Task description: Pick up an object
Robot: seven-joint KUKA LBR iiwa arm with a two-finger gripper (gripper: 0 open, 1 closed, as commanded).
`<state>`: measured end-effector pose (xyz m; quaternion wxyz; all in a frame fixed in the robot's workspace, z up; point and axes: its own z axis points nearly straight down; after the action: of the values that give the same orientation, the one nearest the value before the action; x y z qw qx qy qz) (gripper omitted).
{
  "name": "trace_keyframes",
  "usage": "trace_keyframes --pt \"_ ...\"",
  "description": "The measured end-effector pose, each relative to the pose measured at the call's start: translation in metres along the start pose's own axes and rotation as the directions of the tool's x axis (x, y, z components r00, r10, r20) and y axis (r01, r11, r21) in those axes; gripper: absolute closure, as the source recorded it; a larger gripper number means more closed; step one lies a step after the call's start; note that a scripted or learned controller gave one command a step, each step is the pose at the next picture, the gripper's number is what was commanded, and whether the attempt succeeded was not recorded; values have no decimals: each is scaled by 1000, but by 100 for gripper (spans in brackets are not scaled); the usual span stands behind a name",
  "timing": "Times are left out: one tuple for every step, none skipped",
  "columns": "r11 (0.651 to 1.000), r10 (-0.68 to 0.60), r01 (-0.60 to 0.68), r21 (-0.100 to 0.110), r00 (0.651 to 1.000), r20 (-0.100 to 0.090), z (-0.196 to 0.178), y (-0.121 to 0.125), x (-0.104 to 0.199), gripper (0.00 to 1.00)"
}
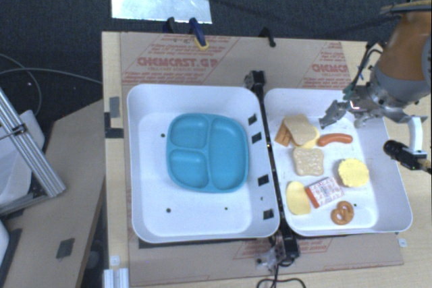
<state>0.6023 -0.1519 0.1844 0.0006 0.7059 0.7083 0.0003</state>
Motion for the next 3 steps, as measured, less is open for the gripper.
trace_keyframes --pt "1000 7 -7 -2 1000 -1 101 -28 -32 0" --pt "1000 -9 9 -7 1000 -2 98 38 38 0" --pt "1000 1 -1 5 1000 -3 101 -31 72 0"
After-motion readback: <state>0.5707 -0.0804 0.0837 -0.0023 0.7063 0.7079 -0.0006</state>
